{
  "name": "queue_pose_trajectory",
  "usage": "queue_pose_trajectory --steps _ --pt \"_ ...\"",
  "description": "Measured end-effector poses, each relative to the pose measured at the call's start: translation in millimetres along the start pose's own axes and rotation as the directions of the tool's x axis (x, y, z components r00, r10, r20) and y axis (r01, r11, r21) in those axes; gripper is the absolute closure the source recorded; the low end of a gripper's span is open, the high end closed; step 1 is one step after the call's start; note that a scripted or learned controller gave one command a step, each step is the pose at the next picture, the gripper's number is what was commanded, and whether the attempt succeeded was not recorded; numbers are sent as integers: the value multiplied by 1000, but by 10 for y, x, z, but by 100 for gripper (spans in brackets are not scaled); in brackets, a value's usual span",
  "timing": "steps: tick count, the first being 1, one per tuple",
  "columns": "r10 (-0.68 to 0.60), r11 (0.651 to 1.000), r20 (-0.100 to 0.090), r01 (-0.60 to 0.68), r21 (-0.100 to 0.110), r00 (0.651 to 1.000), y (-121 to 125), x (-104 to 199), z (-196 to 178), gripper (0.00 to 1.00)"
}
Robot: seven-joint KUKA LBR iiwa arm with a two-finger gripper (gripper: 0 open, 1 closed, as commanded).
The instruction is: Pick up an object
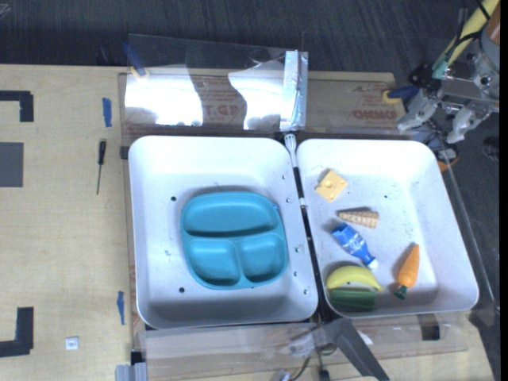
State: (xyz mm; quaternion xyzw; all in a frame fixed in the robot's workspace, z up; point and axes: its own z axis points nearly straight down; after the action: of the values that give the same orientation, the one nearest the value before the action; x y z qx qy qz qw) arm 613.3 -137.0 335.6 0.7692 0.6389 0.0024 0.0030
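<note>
From my remote station I saw the tool (444, 121) parked at the upper right, above the far corner of the right bin (456, 236) and just outside its rim. I could not tell whether it was open or closed, and nothing showed in its grip.

Everything worth picking lay in that right bin, down and to the left of the tool as the camera showed it. Nearest was a yellow cheese wedge (332, 186), towards the bin's far left side. Just below it lay a tan cone (358, 217), its long axis running almost straight across the bin. Below that a small blue bottle (353, 245) lay on a slant, running from upper left to lower right. At the near wall a banana (354, 278) sat touching a dark green piece (355, 298) beneath it. An orange carrot (408, 267) stood apart near the right wall, its long axis nearly up and down in the picture, green end towards the near rim.

The left bin (151, 213) held a blue divided tray (232, 238), with nothing I could see in its compartments.

I judged the carrot the easiest target, since it lay clear of its neighbours.
</note>
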Motion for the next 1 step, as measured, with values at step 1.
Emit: queue_pose_trajectory --steps 1 --pt "-177 984 -3 177 15 984 -523 436 1318 0"
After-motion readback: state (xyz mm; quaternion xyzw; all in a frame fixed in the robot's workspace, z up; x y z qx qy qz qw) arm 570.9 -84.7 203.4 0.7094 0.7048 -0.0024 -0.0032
